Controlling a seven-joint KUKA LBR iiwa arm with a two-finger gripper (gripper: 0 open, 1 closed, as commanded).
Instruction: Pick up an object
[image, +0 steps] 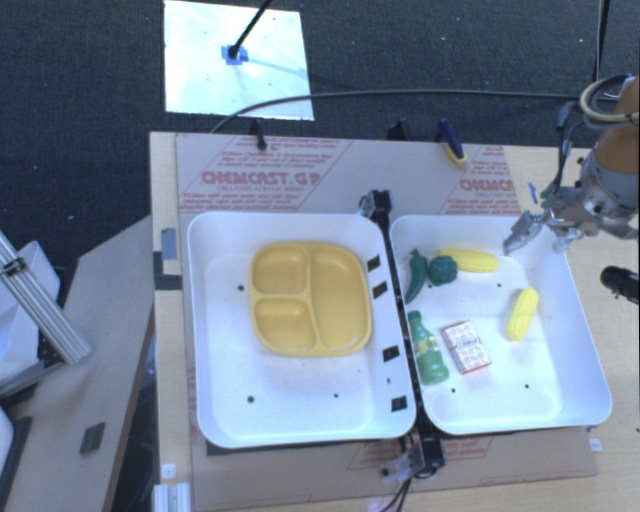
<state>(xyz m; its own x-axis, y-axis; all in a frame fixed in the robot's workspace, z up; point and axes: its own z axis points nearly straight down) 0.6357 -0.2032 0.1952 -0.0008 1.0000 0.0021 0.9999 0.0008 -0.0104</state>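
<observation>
Two corn cobs (468, 261) (522, 313), one bottle (428, 350), one box (466, 347); jaws (538, 226) spread wide, holding nothing.

We see the arm (612, 150) cut off by the right edge, so its upper links are lost to us. The hand (535, 228) is small and blurred; we cannot tell how its fingers stand. The print on the small red-and-white box (466, 346) is too fine to read. The tabletop (110, 330) runs off the bottom-left.
</observation>
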